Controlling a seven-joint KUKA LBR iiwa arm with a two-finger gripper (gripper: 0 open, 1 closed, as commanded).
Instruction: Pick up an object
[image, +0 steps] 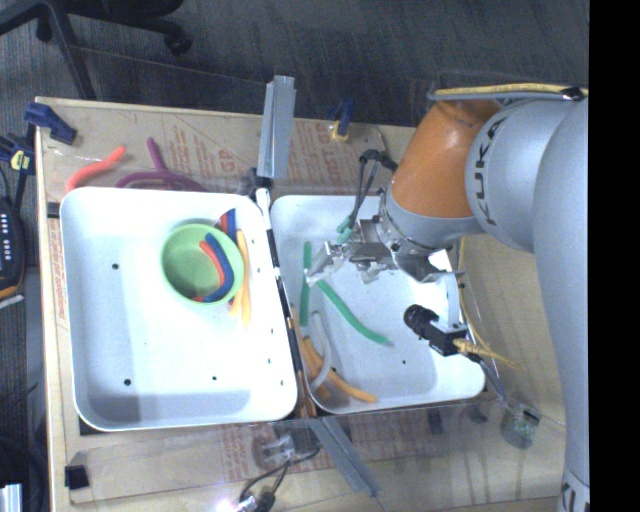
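My gripper (333, 258) hangs over the upper left part of the right bin (420, 375), pointing left. Just below it lies a long green strip (352, 314), running slantwise across the bin floor. A second green strip (306, 272) stands along the bin's left wall, close to the gripper's tip. Orange strips (338, 381) and a pale loop (316, 330) lie in the near left corner. I see nothing held by the gripper.
The left bin (130, 350) holds a green bowl (192, 262) with red, blue and yellow strips laid across its right side. A red-orange strip (95, 170) and a purple one (160, 178) lie on the bench behind that bin. The arm covers the right bin's far right corner.
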